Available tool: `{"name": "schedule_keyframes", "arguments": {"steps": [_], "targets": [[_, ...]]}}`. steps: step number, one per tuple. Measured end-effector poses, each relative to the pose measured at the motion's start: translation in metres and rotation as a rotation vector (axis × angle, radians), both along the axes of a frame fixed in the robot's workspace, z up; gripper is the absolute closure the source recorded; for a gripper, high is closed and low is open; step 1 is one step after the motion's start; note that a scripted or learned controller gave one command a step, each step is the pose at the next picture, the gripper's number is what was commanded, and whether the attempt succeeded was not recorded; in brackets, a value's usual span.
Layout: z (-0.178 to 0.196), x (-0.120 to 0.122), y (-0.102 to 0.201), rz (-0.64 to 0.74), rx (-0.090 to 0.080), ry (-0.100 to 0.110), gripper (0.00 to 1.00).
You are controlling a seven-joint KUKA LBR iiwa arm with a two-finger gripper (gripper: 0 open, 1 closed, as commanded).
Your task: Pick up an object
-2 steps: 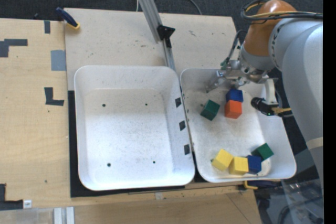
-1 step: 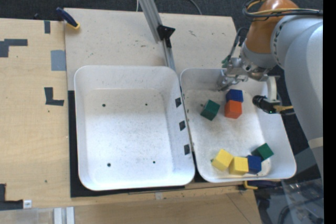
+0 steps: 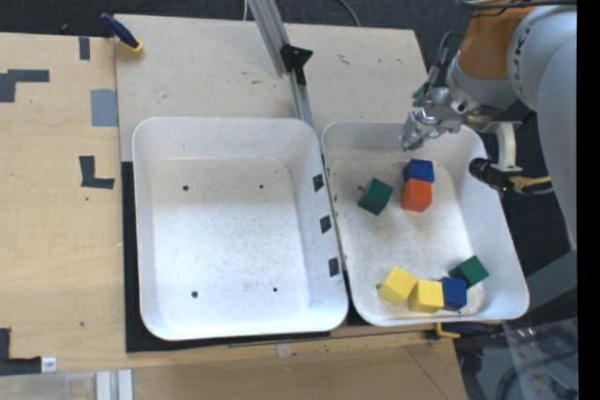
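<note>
Two bins side by side on the bench (image 3: 56, 201): left bin (image 3: 150, 229), right bin (image 3: 497, 244). In the right bin, three blocks (image 3: 417, 183) near its far end, four blocks (image 3: 431, 290) clustered at its near end. Above the far end, the gripper (image 3: 415, 138).

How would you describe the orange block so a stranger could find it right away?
Look in the right-hand white bin, near its far end below the gripper. The orange block sits there touching a blue block; it is the one orange cube among green, yellow and blue ones.

orange block (image 3: 416, 196), blue block (image 3: 420, 170), white bins (image 3: 150, 145)
</note>
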State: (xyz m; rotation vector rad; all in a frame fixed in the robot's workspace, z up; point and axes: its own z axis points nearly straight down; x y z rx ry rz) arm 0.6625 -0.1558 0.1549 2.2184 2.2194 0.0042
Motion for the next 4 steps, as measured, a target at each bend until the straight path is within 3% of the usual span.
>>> {"name": "schedule_keyframes", "arguments": {"steps": [1, 2, 4], "targets": [[0.047, 0.009, -0.002, 0.001, 0.0, 0.0, 1.0], [0.107, 0.003, -0.006, 0.0, -0.001, -0.001, 1.0], [0.109, -0.003, 0.099, 0.006, 0.003, 0.006, 1.0]]}}
